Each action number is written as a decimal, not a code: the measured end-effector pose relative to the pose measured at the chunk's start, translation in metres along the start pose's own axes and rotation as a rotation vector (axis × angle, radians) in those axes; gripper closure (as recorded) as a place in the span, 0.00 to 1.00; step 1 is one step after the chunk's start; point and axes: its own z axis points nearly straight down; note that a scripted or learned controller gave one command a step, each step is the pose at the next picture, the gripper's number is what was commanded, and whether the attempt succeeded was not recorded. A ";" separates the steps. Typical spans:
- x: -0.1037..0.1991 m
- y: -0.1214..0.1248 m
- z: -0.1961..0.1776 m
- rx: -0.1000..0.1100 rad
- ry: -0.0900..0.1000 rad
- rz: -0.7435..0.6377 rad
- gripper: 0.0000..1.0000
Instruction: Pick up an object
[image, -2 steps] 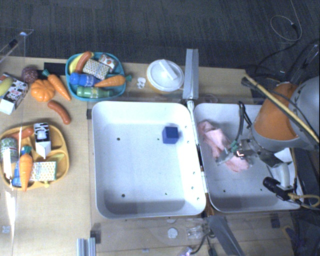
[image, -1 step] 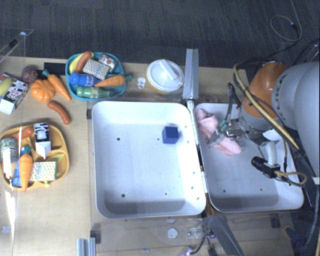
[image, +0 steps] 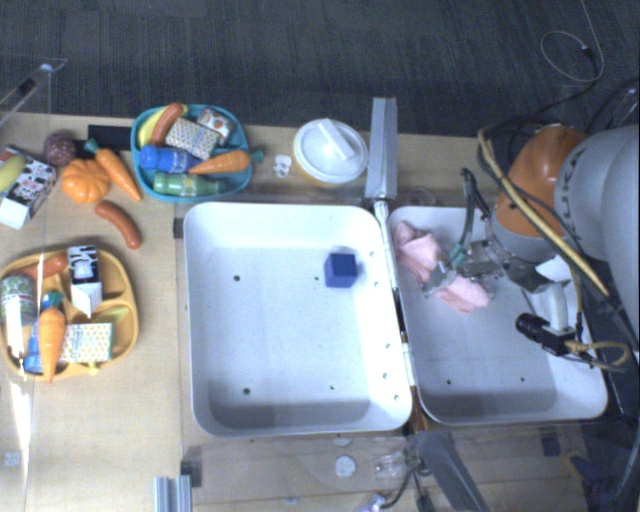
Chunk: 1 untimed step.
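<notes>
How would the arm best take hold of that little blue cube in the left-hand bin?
Probably from straight above, with the gripper closing on two opposite flat sides of the blue cube. It sits alone on the floor of the left bin, apart from the walls, so nothing seems to crowd it.

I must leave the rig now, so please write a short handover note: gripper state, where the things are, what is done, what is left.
Gripper: low in the right bin, at the pink object. A grasp cannot be confirmed from this view.
Things: the pink object lies in the right bin near its upper left corner. The blue cube sits in the left bin, upper right part, apart from the arm.
Done: the arm has reached the pink object.
Left: confirm the grasp and lift.
</notes>
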 end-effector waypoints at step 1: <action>0.012 -0.001 0.000 0.000 -0.003 -0.033 0.00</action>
